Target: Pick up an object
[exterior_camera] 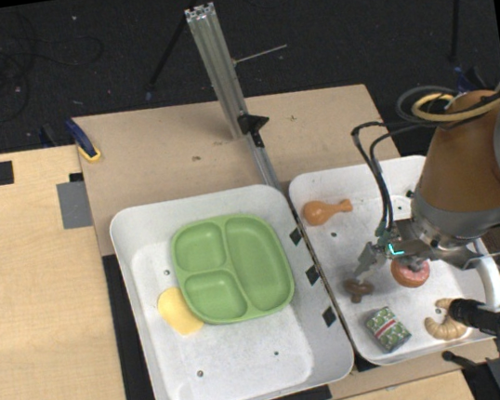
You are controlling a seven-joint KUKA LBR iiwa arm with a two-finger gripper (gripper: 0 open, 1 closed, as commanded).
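Observation:
My gripper hangs over the middle of the right bin, below the grey and orange arm that comes in from the right. A round red object lies just under its right side, partly hidden by it. To its lower left sits a small brown object, close by. An orange pear-shaped toy rests at the bin's far left. Near the front edge are a green patterned box and a tan croissant.
The left bin holds a green divided plate with a yellow object beside its left edge. A metal post rises behind the bins. A black cable loops from the arm over the right bin.

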